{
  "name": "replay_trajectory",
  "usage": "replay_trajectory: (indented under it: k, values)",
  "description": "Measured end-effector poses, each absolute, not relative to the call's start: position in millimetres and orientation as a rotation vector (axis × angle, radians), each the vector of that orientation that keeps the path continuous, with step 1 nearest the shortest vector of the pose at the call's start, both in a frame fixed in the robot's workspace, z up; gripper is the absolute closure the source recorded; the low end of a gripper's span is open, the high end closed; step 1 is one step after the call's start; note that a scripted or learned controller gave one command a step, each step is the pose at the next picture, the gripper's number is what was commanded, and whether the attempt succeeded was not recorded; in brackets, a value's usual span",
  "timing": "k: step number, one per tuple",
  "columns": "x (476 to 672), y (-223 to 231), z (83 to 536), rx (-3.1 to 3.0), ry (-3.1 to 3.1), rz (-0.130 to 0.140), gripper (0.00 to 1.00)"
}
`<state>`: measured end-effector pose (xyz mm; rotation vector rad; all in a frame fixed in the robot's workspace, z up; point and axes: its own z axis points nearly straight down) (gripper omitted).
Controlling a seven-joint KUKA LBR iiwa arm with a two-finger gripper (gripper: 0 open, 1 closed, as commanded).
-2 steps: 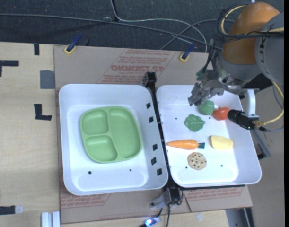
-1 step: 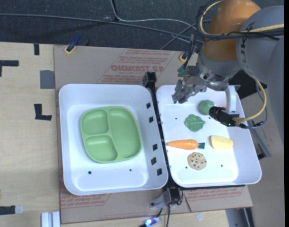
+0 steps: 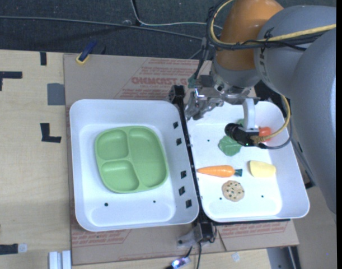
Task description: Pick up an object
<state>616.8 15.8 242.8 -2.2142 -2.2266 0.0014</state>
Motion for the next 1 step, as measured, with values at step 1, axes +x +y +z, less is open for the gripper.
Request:
replay_trajectory:
  k: [1]
  values:
    - [619.7,63.1,245.2,-2.214,-2.227,0.000,1.00]
